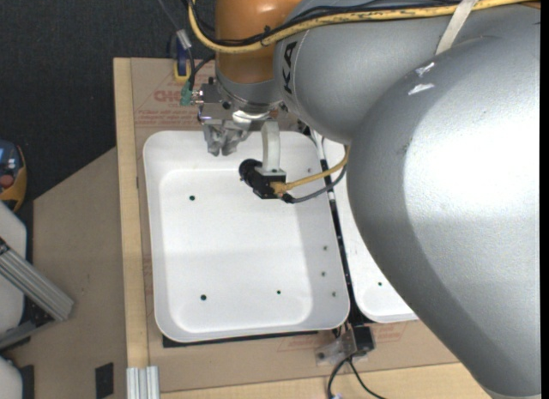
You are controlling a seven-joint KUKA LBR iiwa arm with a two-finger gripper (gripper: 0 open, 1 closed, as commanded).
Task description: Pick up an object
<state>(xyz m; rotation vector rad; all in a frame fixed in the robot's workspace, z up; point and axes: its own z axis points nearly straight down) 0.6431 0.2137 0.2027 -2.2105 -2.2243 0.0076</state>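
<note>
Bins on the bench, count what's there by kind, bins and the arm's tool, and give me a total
White bins: 2, the left bin and the right bin, the latter mostly hidden by the arm
Tool: 1, the tool, over the left bin's far edge
Total: 3

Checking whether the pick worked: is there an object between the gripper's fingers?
No. The gripper hangs above the far rim of the left bin, and its fingertips have nothing between them.

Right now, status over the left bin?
Gripper over left bin's far edge, nothing seen between its fingers. No object visible there. Arm covers most of right bin.
</note>
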